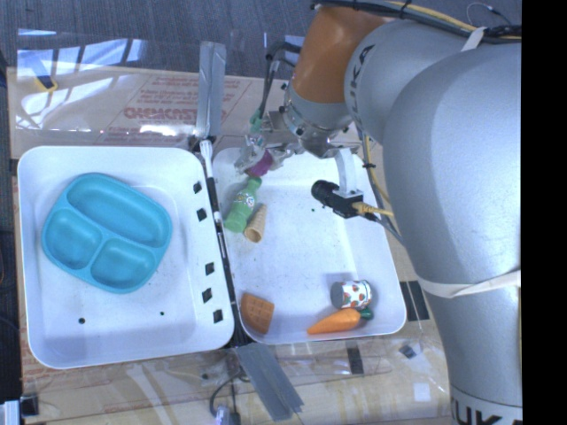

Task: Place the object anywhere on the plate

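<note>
on bench (115, 104), two white bins (53, 326); blue plate (106, 231) in left; end effector (263, 153) grip state unclear.

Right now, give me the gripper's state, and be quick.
Gripper: low over the right bin's far left corner, by a purple item and a green bottle; open, shut or holding cannot be told.
</note>
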You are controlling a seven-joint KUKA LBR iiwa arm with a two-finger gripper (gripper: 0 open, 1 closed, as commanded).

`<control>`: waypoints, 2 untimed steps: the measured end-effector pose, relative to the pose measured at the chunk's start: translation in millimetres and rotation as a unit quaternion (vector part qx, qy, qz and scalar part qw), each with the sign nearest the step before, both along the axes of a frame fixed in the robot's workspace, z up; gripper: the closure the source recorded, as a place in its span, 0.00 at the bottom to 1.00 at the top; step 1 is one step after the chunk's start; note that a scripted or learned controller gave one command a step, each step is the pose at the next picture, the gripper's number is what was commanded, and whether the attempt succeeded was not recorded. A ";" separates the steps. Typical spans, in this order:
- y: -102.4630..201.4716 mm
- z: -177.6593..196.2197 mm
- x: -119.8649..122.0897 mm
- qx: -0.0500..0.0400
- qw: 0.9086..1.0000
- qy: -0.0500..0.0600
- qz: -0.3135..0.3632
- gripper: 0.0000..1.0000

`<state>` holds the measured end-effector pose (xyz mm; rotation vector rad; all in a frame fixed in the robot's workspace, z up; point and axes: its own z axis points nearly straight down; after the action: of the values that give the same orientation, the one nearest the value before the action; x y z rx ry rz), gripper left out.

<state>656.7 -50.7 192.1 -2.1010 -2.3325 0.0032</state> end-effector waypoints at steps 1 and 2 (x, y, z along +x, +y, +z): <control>86.3 34.3 -1.4 0.000 0.999 -0.001 0.045 1.00; 155.5 -34.7 -31.0 -0.001 0.999 0.002 0.049 1.00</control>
<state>625.8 104.9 157.4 -1.9837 -2.4310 0.0080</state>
